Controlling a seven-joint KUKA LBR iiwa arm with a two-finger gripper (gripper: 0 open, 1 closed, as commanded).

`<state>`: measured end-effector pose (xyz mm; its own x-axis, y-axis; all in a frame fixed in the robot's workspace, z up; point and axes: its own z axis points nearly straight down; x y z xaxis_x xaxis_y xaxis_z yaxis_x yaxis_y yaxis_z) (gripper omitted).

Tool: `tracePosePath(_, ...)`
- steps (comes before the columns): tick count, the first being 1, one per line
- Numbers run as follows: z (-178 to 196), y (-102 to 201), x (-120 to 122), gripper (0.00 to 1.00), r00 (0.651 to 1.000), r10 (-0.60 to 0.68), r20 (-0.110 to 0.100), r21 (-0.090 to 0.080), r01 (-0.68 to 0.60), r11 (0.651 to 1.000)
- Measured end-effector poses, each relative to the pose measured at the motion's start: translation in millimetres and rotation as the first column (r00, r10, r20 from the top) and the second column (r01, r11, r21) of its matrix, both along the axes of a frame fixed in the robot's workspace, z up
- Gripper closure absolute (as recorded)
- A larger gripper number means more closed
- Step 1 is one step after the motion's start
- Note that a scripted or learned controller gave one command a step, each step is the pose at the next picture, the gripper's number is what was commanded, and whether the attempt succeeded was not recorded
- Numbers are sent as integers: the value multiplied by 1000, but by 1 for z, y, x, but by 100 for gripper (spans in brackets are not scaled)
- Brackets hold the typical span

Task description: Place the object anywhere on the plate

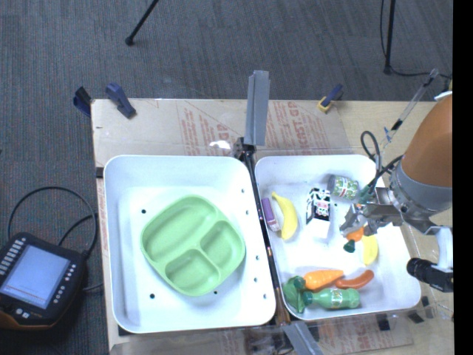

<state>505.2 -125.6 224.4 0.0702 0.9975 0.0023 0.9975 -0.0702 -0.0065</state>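
Green and three-welled, the plate (194, 245) lies tilted in the left bin (118, 191), with nothing on it. Left of the bench, on the dark carpet, sits a handheld control pendant (35, 278) with a lit screen and a looping cable. Two blue clamps (118, 99) grip the cardboard at the bench's far left corner, and a grey upright post (257, 109) stands at the back where the two bins meet.

Across the divider, the right bin (295, 170) holds the loose items. A small purple stick (269, 213) lies nearest the divider, just beside a yellow banana (285, 214). Next comes a small black-and-white carton (319, 203), and behind it a green-patterned can (344, 186) lying on its side. Along the near wall a green bottle (327, 299) lies flat, with a carrot (323, 279) touching it above and a red-orange sausage-like piece (358, 279) to the right.

Further right, the gripper (355, 234) hangs low over the right bin, well apart from the plate. A small orange object (355, 235) shows at its fingertips, with a dark green bit just below; whether the fingers are actually clamped on it I cannot tell. A yellow piece (369, 250) lies just beside it. The arm (432, 161) enters from the right.
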Motion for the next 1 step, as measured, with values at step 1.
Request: tracePosePath(1,-40,88,-13,100,981,192,-3,0,-192,981)
